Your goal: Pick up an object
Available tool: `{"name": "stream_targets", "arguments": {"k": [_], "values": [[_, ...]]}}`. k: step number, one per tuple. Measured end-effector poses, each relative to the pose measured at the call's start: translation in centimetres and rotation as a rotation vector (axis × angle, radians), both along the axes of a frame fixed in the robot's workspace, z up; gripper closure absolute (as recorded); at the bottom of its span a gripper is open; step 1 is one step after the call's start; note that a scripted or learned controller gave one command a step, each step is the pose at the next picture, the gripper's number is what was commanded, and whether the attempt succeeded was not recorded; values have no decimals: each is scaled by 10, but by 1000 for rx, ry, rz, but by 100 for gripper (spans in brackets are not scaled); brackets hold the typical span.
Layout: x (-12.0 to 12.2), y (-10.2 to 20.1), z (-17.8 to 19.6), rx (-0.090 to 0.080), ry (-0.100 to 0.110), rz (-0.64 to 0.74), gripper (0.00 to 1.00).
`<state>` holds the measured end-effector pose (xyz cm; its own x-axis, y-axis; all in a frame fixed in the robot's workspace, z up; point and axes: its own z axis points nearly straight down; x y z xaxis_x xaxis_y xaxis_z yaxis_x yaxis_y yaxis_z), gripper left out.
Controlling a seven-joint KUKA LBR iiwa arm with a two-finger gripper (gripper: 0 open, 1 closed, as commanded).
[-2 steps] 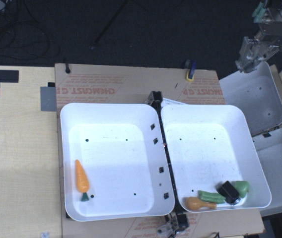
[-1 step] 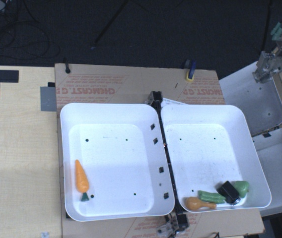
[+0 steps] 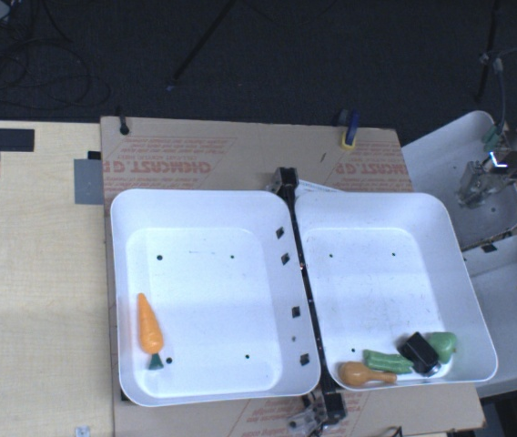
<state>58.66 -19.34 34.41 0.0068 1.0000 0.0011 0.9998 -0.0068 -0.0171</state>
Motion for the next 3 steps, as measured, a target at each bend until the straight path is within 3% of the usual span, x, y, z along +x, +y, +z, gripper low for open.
{"name": "stream_targets", "arguments": {"k": [1, 2, 3], "values": [[21, -19, -135, 2, -4, 6, 100], [48, 42, -35, -2, -24, 13, 100], [39, 4, -53, -2, -14, 5, 100]]}}
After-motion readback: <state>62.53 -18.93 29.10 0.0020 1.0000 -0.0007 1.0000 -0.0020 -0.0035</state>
